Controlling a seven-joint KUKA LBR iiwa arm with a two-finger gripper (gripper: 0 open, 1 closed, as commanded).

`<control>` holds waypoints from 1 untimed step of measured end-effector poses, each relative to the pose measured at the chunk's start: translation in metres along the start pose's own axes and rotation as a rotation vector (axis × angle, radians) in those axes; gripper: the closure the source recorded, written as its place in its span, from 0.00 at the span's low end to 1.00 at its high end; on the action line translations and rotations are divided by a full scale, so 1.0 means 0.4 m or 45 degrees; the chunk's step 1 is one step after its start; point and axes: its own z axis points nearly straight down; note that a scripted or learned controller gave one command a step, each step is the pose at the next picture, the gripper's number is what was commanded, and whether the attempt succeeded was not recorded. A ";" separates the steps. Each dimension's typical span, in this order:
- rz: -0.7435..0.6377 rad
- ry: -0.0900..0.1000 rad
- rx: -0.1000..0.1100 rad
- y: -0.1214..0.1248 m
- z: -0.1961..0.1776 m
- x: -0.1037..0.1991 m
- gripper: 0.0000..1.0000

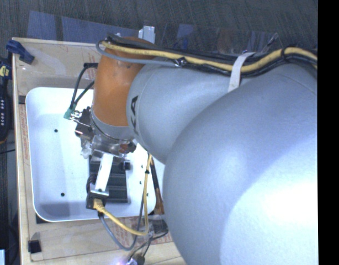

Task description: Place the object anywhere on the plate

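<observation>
- Dark grey carpeted floor (pixel 158 4) runs along the top of the frame, behind a pale wooden bench (pixel 53 65).
- At the left of the bench sits a shallow white plastic bin (pixel 48 148).
- A bulky grey robot arm (pixel 241 148) (orange band (pixel 111 93) above the wrist) covers the centre and right.
- Its gripper (pixel 91 142) hangs over the bin at lower centre-left — spread or pressed together, I cannot tell.
- Where the object lies cannot be told — the arm hides the bin's right part.

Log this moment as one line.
arm: reaches in from right | wrist: over left bin | task progress: cannot tell
</observation>
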 end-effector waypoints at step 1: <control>-0.159 -0.001 0.000 0.176 0.200 0.056 1.00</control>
